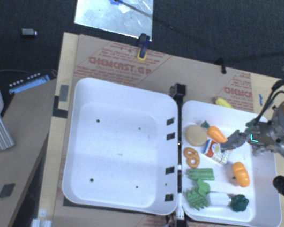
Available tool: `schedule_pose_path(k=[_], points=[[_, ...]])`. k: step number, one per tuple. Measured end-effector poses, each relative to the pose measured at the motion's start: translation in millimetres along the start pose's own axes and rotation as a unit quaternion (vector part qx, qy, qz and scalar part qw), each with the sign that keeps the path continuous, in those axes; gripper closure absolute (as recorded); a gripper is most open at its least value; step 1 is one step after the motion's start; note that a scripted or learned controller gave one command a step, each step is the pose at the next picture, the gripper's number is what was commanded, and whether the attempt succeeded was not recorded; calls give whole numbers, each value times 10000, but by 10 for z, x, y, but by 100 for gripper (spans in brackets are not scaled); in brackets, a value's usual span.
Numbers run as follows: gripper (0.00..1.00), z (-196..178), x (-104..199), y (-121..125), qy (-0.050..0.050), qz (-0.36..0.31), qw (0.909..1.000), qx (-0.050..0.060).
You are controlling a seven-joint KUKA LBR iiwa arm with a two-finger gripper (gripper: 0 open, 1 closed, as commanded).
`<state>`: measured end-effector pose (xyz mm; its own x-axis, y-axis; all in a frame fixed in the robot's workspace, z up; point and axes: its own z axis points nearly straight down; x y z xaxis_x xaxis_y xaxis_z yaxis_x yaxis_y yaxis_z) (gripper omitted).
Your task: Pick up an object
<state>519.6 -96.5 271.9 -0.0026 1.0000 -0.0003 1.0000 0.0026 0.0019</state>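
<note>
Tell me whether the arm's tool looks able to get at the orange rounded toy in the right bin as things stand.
Probably yes. The orange rounded toy lies by itself on bare floor of the right white bin, with nothing on top of it, and the tool hovers close by over the small red, white and blue package.

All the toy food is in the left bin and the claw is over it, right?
Not quite. The camera view shows the toy food, like the carrot and pretzel, in the right bin, not the left. The claw is over it.
</note>
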Motion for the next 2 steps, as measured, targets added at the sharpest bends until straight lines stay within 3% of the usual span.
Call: schedule_pose_path(k=[1,2], points=[[0,927,501,564,11,-36,10000,19],[100,769,463,557,1,-5,10000,-5]])
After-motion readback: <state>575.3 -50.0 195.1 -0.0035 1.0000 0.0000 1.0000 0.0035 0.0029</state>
